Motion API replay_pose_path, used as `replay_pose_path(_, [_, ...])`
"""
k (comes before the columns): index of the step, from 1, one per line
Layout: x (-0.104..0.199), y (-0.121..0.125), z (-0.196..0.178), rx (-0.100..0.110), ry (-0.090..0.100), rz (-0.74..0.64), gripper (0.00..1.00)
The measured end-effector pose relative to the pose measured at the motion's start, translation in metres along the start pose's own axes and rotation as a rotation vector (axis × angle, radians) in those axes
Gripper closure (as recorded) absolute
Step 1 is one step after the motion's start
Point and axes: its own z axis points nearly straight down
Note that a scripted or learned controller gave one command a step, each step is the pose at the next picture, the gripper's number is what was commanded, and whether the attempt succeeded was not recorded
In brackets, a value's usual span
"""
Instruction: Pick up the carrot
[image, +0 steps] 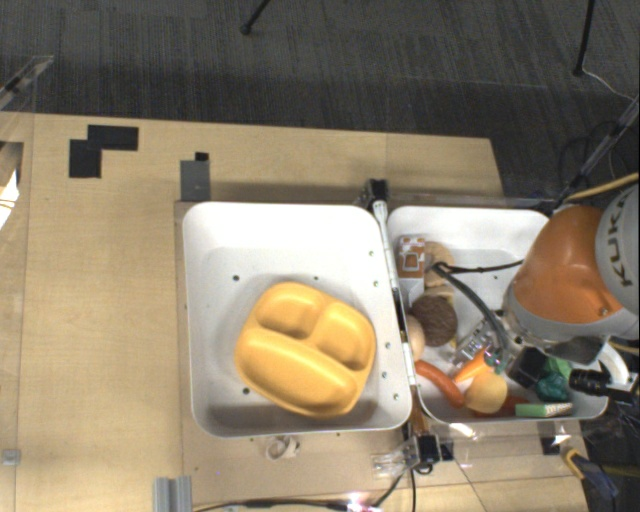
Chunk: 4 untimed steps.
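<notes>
- Orange and tapering, the carrot (443, 381) lies in the right bin (470, 232), low along its near-left corner, slanting from the bin's left wall toward the front.
- Its lower end is touching a pale yellow round fruit (486, 392), which sits just beside it at the front wall.
- The hand (484, 343) hangs just above and to the right of the carrot, over the fruit; whether it is open or closed I cannot tell from here.
- A brown fuzzy ball (435, 319) rests just behind the carrot, against the left wall.
- A green object (548, 381) lies to the right, partly under the arm (575, 270).
- The left bin (215, 250) holds a big yellow bread-shaped thing (304, 346), well apart from the carrot.
- Both bins sit on the wooden bench (100, 350).
</notes>
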Motion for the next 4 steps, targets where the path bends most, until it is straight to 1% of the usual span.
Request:
replay_pose_path(1, [0.011, 0.004, -0.027, 0.004, 0.013, 0.273, 1.0])
replay_pose_path(2, [0.009, 0.003, 0.0, -0.002, 0.009, -0.194, 1.0])
replay_pose_path(3, [0.007, 0.004, 0.001, -0.006, 0.0, -0.193, 0.0])
replay_pose_path(4, [0.004, 0.008, -0.012, -0.011, -0.006, -0.196, 1.0])
